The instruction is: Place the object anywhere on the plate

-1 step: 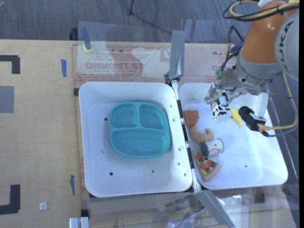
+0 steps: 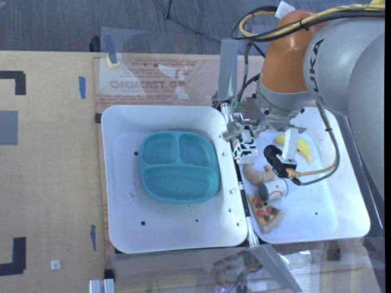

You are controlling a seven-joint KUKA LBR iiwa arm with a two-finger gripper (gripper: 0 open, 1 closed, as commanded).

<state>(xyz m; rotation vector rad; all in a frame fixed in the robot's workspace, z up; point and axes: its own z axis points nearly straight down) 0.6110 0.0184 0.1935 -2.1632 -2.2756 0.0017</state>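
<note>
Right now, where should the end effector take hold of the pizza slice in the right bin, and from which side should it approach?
Probably from straight above, closing across the slice's width near the crust end. The pizza slice lies flat by the right bin's left wall, so a side approach looks blocked. Its narrow tip points toward the other toys, which crowd that end.

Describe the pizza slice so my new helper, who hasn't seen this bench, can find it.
Look in the right bin, the one under the grey arm. The pizza slice lies near its front left corner, beside the wall shared with the other bin. It alone is a tan wedge with red dots, unlike the yellow banana farther back.
</note>
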